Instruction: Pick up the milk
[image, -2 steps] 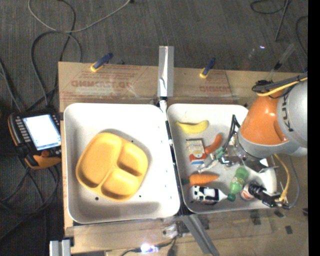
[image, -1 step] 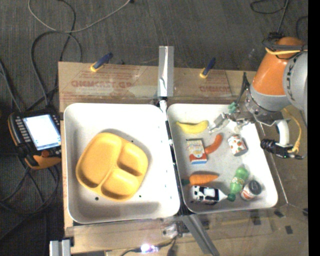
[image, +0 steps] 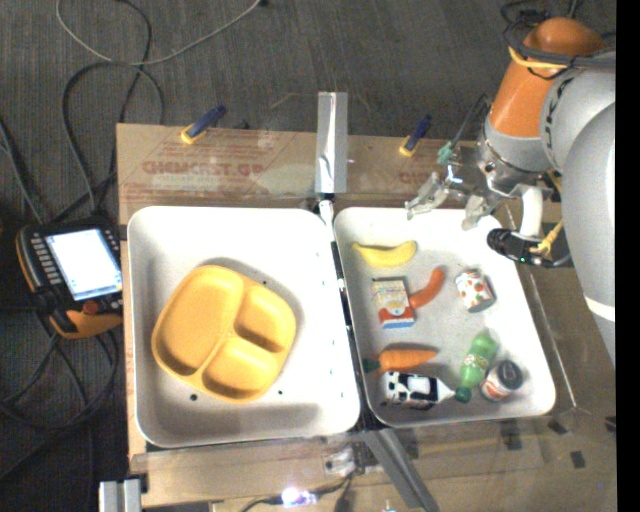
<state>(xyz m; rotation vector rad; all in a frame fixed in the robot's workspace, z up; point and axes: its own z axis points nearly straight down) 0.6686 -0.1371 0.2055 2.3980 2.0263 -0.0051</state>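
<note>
Milk (image: 413, 389) — black-and-white carton, lying flat

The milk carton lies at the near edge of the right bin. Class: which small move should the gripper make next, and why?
Probably travel toward the near edge: the gripper hovers open above the bin's far rim, while the black-and-white milk carton lies untouched below the carrot.
</note>
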